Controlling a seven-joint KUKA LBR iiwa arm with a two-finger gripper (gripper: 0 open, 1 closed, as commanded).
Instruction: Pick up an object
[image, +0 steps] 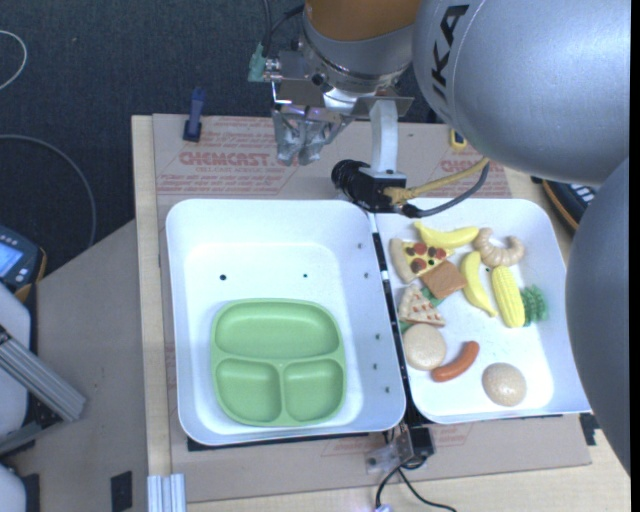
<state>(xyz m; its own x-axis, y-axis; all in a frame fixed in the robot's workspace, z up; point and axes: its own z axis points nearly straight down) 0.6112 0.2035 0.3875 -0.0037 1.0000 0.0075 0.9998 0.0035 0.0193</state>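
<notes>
camera view: arm cut off; claw blurred above bins.

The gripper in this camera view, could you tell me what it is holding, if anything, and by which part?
Nothing is held. The two-finger gripper hangs above the bench beyond the left white bin, with nothing between its fingers.

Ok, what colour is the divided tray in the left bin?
Light green tray, clearest in the camera view.
</notes>
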